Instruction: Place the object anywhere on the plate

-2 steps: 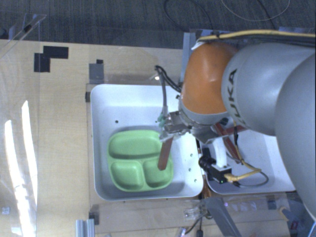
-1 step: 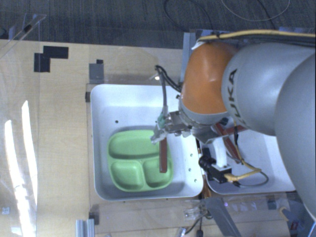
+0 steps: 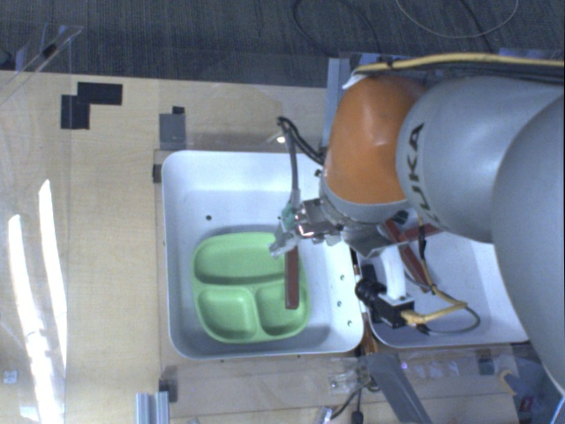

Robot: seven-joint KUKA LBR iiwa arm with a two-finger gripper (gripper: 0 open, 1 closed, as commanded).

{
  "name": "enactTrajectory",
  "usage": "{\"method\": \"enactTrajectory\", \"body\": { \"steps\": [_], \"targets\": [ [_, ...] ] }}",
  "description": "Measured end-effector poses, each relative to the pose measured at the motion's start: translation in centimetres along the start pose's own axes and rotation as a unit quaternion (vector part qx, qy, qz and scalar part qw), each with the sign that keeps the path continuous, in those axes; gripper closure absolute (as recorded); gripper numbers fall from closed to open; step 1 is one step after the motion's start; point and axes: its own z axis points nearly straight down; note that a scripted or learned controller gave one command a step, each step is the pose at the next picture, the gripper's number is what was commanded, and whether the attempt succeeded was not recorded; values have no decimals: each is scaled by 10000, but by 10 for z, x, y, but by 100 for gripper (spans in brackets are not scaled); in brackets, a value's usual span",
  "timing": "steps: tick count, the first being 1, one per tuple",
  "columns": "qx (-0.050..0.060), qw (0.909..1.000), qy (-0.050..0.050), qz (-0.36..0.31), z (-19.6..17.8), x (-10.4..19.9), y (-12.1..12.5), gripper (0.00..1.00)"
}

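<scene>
In the left bin (image 3: 181, 193), camera view: green divided plate (image 3: 231, 294). A brown stick (image 3: 291, 281) hangs upright over the plate's right side, its top pinched in the nearly closed pincer (image 3: 289, 237). Risk: dropped on end, the stick may topple across the plate's right rim. Room: bare bin floor above the plate; the bin's right wall stands near.
</scene>
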Motion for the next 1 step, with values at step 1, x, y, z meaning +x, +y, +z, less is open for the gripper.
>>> {"method": "enactTrajectory", "body": {
  "steps": [1],
  "targets": [
    [0,10000,0,0,0,0,0,0]
  ]
}}
